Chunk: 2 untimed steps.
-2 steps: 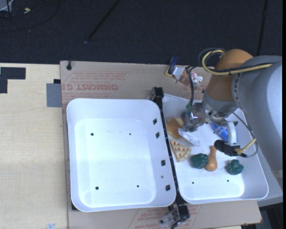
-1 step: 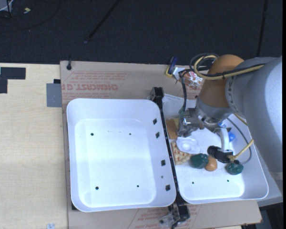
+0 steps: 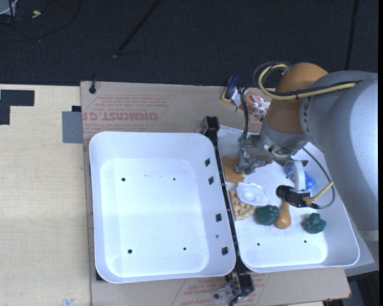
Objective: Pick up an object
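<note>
1. Objects lie clustered in the right-hand bin (image 3: 345,260): a tan piece (image 3: 230,169) against its left wall, a white piece (image 3: 250,192), a waffle-patterned piece (image 3: 240,207), a dark green lump (image 3: 266,215), an orange-brown pear shape (image 3: 283,217) and a brighter green lump (image 3: 315,222).
2. The gripper (image 3: 247,163) is low in the upper left part of that bin, just beside the tan piece and just above the white piece in the view.
3. It cannot be told whether the gripper is wide, narrow or holding anything.
4. The dark green lump touches the pear shape, while the brighter green lump sits apart to their right.
5. The left-hand bin (image 3: 99,171) stands right alongside.
</note>
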Each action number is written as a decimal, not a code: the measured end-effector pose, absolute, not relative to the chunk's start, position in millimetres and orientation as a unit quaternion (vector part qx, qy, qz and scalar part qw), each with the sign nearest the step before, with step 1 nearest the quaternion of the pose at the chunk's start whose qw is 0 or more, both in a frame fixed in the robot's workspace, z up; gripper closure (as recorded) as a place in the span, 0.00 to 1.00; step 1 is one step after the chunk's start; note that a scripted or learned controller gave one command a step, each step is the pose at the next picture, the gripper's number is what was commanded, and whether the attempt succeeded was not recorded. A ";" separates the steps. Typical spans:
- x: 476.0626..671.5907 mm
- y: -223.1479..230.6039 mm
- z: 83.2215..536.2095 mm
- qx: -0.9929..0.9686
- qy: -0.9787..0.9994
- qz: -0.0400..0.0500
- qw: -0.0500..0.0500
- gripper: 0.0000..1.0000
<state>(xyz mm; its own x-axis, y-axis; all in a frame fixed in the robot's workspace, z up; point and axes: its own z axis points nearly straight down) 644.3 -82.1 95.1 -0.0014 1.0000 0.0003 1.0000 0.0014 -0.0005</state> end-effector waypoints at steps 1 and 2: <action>643.1 -120.8 87.0 -0.708 -0.706 0.002 0.001 1.00; 644.6 -178.1 156.6 -0.708 -0.706 0.000 -0.003 1.00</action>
<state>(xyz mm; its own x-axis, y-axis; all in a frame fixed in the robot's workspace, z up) 644.6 -178.1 156.6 0.0025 1.0000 -0.0035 1.0000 -0.0025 0.0043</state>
